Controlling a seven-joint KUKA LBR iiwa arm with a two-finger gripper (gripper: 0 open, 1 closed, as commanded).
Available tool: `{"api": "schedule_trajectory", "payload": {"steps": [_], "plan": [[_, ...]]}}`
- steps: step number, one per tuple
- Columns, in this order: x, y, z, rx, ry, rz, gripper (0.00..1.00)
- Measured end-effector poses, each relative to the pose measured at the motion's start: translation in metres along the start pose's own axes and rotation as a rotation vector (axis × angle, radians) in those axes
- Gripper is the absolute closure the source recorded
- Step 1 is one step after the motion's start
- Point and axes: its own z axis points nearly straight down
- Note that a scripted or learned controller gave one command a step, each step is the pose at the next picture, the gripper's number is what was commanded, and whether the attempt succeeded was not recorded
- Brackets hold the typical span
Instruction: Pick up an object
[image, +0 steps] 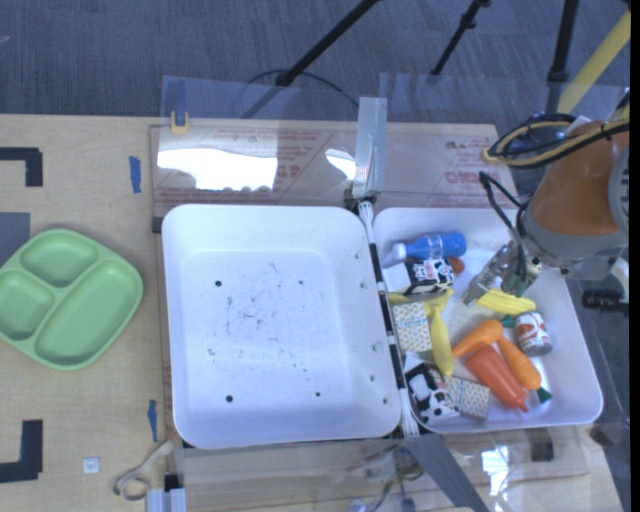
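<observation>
- My arm (585, 195) is a thick, rounded body, grey where it narrows to the wrist.
- A broad orange band wraps me just above that wrist, glossy and catching the light.
- Black cables loop over my upper side, and a yellow one curves along with them.
- My gripper (500, 272) is small beside the rest of me: grey and metallic, ending in two slim fingers.

We are looking down at a pale wooden worktop (80, 150) lying over grey carpeted floor (200, 40), where black tripod legs (320, 45) are crossing and glare is shining off clear panels (215, 165).
</observation>
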Motion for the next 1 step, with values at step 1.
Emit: {"api": "schedule_trajectory", "payload": {"steps": [1], "plan": [[0.0371, 0.1057, -0.1149, 0.008, 0.007, 0.097, 1.00]]}}
